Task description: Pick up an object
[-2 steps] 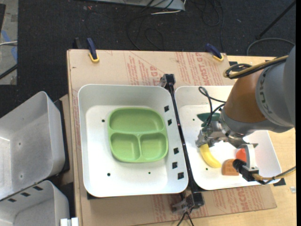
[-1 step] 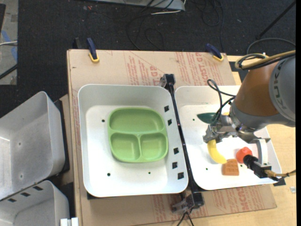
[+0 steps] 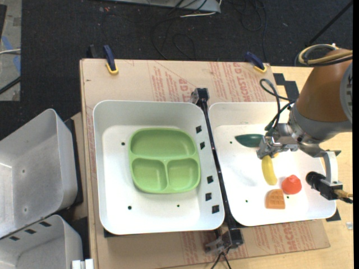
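Note:
The right bin (image 3: 235, 206) holds a yellow banana (image 3: 270, 171), a dark green leaf-shaped piece (image 3: 248, 140), a red rounded object (image 3: 290, 184) and an orange waffle-like square (image 3: 275, 199). My gripper (image 3: 269, 149) hangs low over the bin, right at the banana's upper end and just right of the green piece. The wrist hides the banana's top tip. Nothing is lifted; all the objects lie on the bin floor.
The left bin (image 3: 106, 206) holds a green divided plate (image 3: 165, 160). A black divider with clips (image 3: 210, 150) runs between the bins. The grey-and-orange arm (image 3: 325, 102) covers the right bin's far right corner. Another white tub (image 3: 33, 161) stands at the left.

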Robot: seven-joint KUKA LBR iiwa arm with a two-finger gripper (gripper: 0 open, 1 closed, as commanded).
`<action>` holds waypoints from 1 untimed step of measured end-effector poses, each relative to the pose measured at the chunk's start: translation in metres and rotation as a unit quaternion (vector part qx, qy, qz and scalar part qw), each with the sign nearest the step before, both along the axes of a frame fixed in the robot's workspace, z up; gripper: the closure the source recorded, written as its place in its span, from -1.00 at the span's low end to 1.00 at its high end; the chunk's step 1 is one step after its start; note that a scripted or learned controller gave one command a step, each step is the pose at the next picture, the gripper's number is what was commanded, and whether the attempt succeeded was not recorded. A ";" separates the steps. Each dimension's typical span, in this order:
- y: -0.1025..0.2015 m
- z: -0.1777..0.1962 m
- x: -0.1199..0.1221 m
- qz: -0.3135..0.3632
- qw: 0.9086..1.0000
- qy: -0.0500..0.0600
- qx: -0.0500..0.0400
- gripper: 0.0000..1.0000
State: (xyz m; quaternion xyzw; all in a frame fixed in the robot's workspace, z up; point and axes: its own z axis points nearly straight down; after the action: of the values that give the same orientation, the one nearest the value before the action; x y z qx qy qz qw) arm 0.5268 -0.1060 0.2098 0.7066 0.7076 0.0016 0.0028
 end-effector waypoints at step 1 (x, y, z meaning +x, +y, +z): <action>0.000 0.035 0.001 0.001 1.000 0.001 0.000 1.00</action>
State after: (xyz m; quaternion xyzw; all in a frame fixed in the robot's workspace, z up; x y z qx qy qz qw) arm 0.5280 -0.1060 0.2452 0.7059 0.7083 0.0011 0.0021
